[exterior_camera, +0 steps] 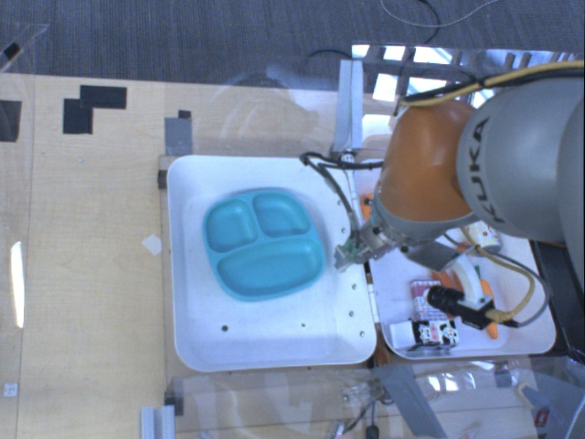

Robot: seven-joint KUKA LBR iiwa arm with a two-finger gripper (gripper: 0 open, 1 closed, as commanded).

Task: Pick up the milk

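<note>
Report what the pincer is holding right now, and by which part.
Cannot be told. The arm hangs over the right bin and covers the pincer, so no grasp shows; several small items lie in that bin.

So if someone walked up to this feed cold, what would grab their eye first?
Probably the arm: its grey and orange bulk fills the upper right and covers much of the right bin. Next, the blue divided plate, lying alone in the left bin. A small clutter of items shows at the right bin's near edge, below the arm.
</note>
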